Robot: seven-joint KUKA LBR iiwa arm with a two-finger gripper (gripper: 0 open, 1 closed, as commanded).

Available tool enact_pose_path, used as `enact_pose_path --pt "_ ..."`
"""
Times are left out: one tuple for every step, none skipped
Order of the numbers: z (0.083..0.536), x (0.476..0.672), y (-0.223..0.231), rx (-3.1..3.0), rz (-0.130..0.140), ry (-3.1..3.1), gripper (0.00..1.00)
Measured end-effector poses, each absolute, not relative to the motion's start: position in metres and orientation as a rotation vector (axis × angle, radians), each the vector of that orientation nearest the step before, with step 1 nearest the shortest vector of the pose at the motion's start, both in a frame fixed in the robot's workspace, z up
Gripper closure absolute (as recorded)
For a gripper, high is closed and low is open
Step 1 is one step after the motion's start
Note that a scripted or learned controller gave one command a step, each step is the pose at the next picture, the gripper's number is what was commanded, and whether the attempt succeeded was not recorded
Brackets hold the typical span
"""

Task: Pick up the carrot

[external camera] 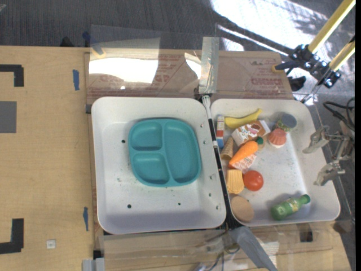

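Presently: carrot [246, 153] in right bin [322, 206], gripper [322, 157] unladen at that bin's right rim.

Item, carrot: orange, lying aslant in the left half of the right bin, between a small carton [250, 131] above it and a red tomato [254, 180] below it, with a yellow block [234, 181] just beside its lower end. Same bin: banana [242, 119] near the top edge, strawberry [277, 137], green bottle [289, 206] and a brown egg-shaped piece [242, 208]. Left bin [107, 208]: one teal divided plate [165, 151]. Gripper: jaws spread apart, nothing between them, well apart from the carrot.
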State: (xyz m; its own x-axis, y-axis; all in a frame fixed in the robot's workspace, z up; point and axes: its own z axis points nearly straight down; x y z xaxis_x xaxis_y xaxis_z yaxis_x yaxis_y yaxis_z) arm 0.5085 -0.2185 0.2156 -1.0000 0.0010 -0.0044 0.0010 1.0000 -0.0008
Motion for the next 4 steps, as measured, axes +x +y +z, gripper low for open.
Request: enact_pose_path --pt "0.153 0.542 -0.163 0.254 0.004 3.133 0.0" --pt "0.107 0.62 -0.106 -0.039 0.005 3.184 0.0" --pt "0.098 0.594 -0.097 0.526 -0.006 3.084 0.0" --pt "0.097 0.602 -0.094 -0.148 0.001 3.121 0.0"
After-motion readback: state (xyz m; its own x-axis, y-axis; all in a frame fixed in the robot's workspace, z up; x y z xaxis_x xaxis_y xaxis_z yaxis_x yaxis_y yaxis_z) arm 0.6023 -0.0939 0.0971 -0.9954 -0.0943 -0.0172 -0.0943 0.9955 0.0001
